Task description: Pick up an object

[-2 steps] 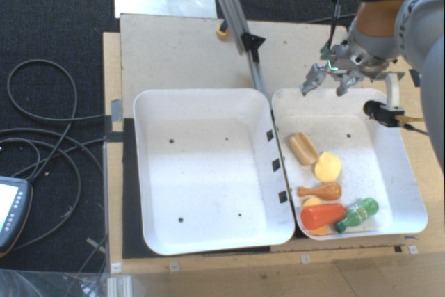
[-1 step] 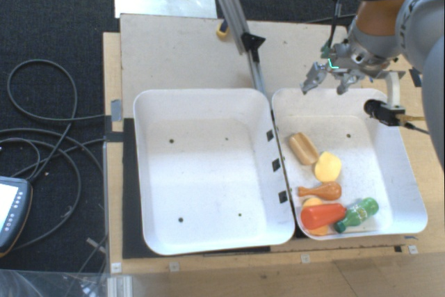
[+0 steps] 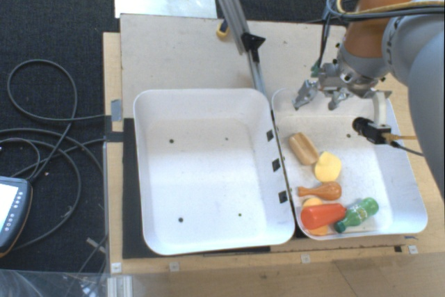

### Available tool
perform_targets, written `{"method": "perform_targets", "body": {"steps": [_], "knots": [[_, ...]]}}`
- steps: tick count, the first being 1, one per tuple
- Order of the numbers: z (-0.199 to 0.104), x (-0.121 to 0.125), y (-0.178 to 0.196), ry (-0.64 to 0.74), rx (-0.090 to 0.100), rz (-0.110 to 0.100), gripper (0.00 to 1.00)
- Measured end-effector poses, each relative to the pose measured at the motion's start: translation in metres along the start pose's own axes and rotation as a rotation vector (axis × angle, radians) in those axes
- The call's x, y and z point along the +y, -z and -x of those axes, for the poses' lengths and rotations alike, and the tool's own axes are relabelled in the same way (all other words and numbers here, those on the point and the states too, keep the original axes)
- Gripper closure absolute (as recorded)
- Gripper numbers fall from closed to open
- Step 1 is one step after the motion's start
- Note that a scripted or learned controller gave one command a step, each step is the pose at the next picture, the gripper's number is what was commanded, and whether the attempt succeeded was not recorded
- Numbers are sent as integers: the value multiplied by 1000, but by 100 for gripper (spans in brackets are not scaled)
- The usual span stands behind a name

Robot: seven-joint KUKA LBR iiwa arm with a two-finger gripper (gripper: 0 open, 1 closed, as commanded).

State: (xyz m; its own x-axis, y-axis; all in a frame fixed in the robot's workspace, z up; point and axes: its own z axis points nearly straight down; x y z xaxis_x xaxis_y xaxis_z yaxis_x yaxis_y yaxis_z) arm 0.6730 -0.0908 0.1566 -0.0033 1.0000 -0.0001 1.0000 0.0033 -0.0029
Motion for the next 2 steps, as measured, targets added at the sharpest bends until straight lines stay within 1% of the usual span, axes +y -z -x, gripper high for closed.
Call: {"method": "perform_targets", "body": {"steps": [1, 2], "knots": [[-7, -1, -50, 2, 0, 0, 0], [-7, -1, -66, 2, 0, 3, 0]]}}
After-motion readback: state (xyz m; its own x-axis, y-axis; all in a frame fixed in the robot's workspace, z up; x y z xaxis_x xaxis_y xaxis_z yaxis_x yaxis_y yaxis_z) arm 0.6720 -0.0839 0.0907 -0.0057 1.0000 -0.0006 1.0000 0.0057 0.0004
